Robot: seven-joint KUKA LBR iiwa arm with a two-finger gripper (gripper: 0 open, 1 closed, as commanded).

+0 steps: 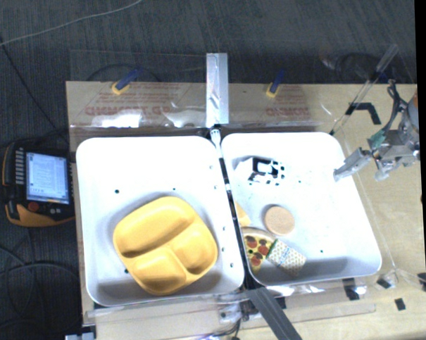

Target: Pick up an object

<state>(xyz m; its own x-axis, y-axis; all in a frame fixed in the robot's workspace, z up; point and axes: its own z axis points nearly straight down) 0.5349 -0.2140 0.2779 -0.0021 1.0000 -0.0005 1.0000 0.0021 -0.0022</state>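
Observation:
The right bin [356, 223] holds several small objects. A round tan disc [278, 219] lies near its middle. A toy pizza slice [256, 247] and a white patterned block [286, 256] sit at the front left. A small black-and-white piece [265, 169] lies toward the back, and a yellow bit [241, 214] rests against the divider. My gripper [381, 157] hangs at the right edge of the camera view, just outside the right bin's right rim and apart from every object.
A large yellow divided plate [165, 243] lies in the left bin [100, 171]. A metal post [217, 88] stands behind the divider between the bins. A handheld pendant with a screen [39, 182] lies on the floor to the left.

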